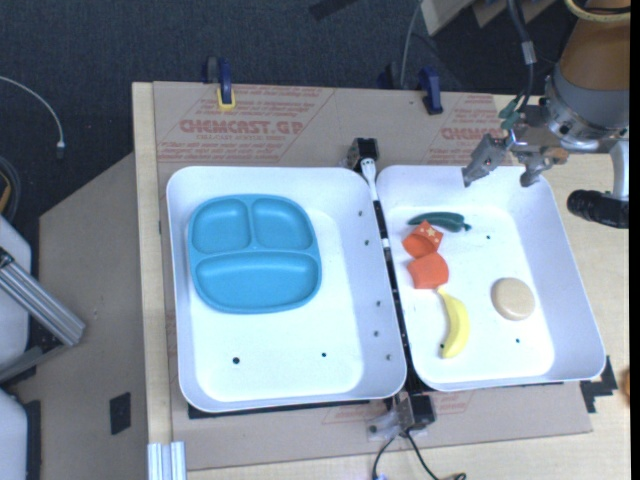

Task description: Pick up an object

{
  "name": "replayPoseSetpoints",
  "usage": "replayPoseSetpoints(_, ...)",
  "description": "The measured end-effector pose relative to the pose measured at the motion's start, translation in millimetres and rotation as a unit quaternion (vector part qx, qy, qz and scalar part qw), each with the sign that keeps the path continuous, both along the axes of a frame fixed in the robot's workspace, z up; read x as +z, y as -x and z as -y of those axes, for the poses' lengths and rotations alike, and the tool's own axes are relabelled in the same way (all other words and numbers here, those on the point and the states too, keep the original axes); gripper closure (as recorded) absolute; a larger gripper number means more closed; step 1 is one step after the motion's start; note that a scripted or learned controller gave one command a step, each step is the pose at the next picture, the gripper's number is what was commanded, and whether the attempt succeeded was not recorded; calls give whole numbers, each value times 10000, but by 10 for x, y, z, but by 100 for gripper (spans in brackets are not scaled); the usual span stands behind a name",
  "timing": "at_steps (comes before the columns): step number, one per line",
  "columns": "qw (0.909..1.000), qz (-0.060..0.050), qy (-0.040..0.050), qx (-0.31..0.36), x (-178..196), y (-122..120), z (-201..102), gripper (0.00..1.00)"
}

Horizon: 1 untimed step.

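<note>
Camera view, listed from the near edge of the surface (300, 103) to the far.

Right bin (560, 298), near part: a yellow banana (454, 326), lying on its side, curved, with one tip towards the near rim. Judged a light toy with a smooth, somewhat slippery skin; best taken across the thick middle, where the fingers can straddle the curve. Just beside it, a round cream disc (513, 299), low and flat-topped; judged hard to pinch from above unless taken across its full width.

Right bin, middle: two red-orange pieces, the lower one (428, 271) blocky, the upper one (423, 239) smaller with a pale mark on top. They sit touching or nearly so; which, I cannot tell. Both look stiff and light, and the flat sides of the lower one give a fair hold.

Right bin, farther: a dark green pod (442, 221), slim and long, lying just beyond the upper red piece. Take across the narrow axis.

Left bin (200, 358): a blue divided plate (256, 253) with three compartments, lying flat. Judged stiff, broad and awkward for a two-finger hold; only the rim offers purchase.

Far right: the gripper (507, 167), fingers spread wide with nothing between them, poised over the far rim of the right bin, well apart from every item.
</note>
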<state>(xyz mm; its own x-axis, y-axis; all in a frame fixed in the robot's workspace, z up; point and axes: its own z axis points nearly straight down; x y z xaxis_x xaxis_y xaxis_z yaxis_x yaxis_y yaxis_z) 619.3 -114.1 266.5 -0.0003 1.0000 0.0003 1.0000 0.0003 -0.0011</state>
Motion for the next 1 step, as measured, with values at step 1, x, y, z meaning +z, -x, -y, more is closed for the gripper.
replayPoseSetpoints(1,10000,-29,-2,-4,-603,-61,35,0)
